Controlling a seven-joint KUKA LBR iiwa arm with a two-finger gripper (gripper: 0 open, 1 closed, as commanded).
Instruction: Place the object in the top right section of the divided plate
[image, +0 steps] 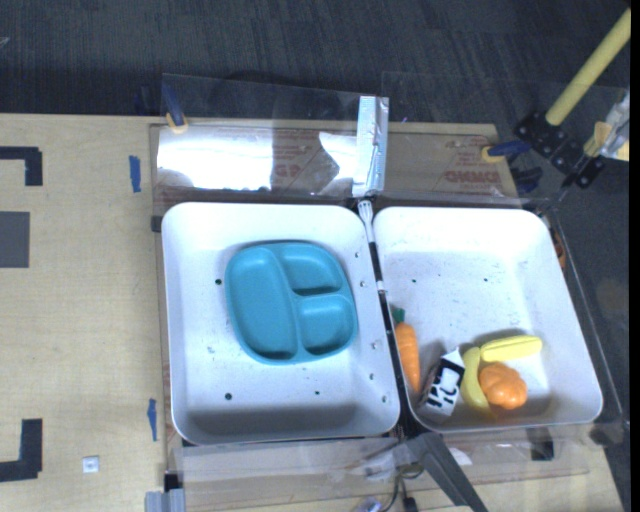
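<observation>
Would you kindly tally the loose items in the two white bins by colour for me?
Blue: 1, the divided plate in the left bin
Orange: 2, the carrot and the round orange piece in the right bin
Yellow: 1, the yellow piece
Black and white: 1, the small box
Total: 5

- My left bin (190, 400) holds the blue divided plate (291, 299), lying flat near its middle
- My right bin (470, 250) holds a carrot (407, 356) by its left wall, beside a black-and-white block (446, 384), a yellow piece (508, 350) and an orange ball (501, 386)
</observation>
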